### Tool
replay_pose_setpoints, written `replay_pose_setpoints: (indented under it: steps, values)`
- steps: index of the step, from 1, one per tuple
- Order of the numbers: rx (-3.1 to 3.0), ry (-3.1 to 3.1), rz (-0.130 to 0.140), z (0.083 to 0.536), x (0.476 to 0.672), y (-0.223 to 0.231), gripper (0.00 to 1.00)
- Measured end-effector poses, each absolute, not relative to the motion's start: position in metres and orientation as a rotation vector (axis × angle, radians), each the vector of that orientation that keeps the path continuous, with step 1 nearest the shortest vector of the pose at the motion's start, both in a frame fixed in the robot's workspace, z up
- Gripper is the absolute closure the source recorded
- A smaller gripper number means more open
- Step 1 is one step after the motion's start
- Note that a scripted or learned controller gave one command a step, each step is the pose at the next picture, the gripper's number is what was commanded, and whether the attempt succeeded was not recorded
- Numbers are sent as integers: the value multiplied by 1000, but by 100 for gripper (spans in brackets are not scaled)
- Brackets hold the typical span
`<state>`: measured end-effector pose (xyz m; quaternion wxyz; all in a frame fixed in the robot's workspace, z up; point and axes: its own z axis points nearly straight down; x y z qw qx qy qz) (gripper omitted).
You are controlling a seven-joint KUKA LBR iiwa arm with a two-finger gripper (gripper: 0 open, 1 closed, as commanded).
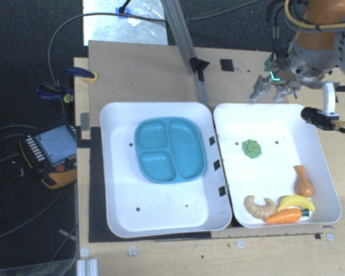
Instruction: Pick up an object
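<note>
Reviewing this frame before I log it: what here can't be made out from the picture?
- Gripper, camera view: small and blurred above the right bin's far rim; open or shut can't be told.
- Arm: cut off by the top and right edges.
- Carrot, banana and the tan piece: heaped in the near corner, overlapping, so their full shapes are hidden.
- Green lump: too small to identify.

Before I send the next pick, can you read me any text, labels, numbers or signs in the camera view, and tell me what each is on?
No text can be read in this view.
Handheld device left of the bins: its screen and buttons are too small and blurred to read.
Blue divided tray, the white bins, and the toy foods, such as the banana and carrot: no lettering visible.
Claw: a small cyan light glows just above, no characters.
</note>
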<state>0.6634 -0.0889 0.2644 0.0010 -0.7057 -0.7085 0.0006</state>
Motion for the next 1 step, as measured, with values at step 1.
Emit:
replay_pose_setpoints:
  steps: [1]
  values:
    - [-2218,-2228,-3,267,664,-89,0]
